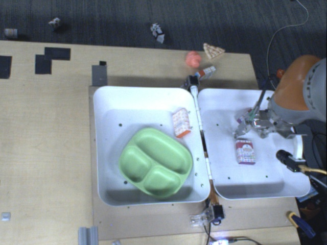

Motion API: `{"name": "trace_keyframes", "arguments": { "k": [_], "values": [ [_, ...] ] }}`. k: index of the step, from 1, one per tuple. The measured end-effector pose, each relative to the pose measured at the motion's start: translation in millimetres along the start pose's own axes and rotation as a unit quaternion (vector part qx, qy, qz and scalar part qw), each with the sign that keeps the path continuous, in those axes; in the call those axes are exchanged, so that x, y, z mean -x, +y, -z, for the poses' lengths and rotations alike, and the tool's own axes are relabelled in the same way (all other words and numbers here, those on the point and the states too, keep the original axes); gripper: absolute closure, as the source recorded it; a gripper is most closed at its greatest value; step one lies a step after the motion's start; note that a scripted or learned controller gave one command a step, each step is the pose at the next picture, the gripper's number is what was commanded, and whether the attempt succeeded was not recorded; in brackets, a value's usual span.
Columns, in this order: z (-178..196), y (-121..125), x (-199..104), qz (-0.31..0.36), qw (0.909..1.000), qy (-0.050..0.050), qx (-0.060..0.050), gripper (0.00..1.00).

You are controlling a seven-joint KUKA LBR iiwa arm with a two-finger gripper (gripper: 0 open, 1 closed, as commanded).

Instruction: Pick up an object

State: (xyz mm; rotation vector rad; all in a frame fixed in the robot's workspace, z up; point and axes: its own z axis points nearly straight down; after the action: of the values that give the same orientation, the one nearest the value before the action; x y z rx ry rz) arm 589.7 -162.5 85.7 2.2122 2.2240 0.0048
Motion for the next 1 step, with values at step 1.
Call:
{"name": "trace_keyframes", "arguments": {
  "k": [1],
  "values": [
    [-0.1,72.7,-9.7,0.0,1.0,0.001,0.0,0.0]
  ]
}}
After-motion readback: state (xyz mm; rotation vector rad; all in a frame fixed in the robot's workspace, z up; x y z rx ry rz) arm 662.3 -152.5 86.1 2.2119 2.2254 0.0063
